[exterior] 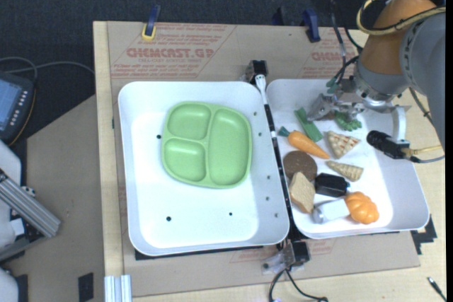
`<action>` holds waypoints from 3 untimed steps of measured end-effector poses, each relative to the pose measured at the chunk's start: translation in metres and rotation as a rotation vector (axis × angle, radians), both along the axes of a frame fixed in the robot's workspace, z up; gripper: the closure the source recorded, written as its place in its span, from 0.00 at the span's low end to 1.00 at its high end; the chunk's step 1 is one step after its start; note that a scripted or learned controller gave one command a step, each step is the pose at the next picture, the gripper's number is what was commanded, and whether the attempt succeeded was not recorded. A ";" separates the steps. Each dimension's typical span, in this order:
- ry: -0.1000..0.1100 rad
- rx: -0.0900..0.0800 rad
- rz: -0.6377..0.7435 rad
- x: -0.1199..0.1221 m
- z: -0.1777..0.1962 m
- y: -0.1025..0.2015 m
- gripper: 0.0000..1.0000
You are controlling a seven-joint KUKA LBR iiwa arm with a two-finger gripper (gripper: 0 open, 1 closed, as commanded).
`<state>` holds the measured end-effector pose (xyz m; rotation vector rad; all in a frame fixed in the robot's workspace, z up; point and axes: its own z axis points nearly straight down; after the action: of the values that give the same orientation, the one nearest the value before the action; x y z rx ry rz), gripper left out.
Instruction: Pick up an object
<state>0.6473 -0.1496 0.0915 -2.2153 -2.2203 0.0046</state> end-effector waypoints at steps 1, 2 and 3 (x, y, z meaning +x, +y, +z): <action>-0.008 -0.003 0.000 0.002 -0.003 0.000 0.00; -0.011 -0.006 0.000 0.003 0.010 -0.001 1.00; -0.012 -0.003 -0.001 0.002 0.069 0.008 1.00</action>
<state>0.6495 -0.1418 0.1600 -2.2238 -2.2274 -0.0057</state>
